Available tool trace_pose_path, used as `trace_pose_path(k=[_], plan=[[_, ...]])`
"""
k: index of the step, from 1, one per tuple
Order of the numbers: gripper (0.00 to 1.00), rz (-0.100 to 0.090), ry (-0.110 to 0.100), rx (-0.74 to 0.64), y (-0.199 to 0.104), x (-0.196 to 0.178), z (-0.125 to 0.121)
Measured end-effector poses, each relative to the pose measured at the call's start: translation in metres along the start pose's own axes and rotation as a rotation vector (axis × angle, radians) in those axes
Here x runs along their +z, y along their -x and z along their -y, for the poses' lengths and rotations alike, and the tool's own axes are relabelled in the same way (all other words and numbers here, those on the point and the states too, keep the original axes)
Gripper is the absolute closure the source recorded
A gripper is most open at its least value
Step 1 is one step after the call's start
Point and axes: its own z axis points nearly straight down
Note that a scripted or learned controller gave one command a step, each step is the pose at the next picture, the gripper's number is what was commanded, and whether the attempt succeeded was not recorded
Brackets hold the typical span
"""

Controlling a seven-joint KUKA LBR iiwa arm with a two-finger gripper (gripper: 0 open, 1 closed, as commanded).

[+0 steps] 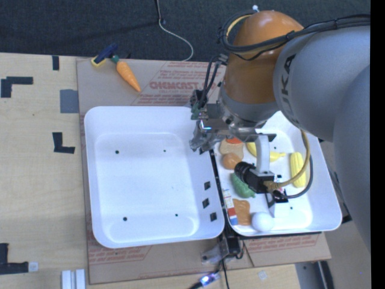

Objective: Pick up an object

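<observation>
My gripper (204, 136) hangs low over the divide between the two bins, at the right bin's (323, 205) near-left corner. Just right of it lie a tan rounded object (231, 160) and a reddish-orange piece (232, 141). Further down the bin are a green item (243, 189), an orange-brown piece (241, 209) and a white ball (262, 222). A yellow corn-like object (297, 167) and another yellow piece (275, 156) lie toward the right. I see nothing held, and the wrist hides part of the bin.
The left bin (144, 179) lies beside the gripper. An orange carrot (127, 74) and a blue-and-yellow item (105, 56) rest on the cardboard behind the bins. A thin marker-like stick (228, 202) lies along the right bin's left wall. The arm's bulk covers the right bin's far side.
</observation>
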Motion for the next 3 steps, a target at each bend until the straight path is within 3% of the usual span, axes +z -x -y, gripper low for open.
trace_pose_path(k=[1,2,3], plan=[[1.0,0.003,-0.022,0.002,-0.034,0.063,0.041],[1.0,-0.002,-0.002,0.001,-0.051,-0.052,0.045],[1.0,0.006,-0.023,0.007,-0.039,0.058,0.051]])
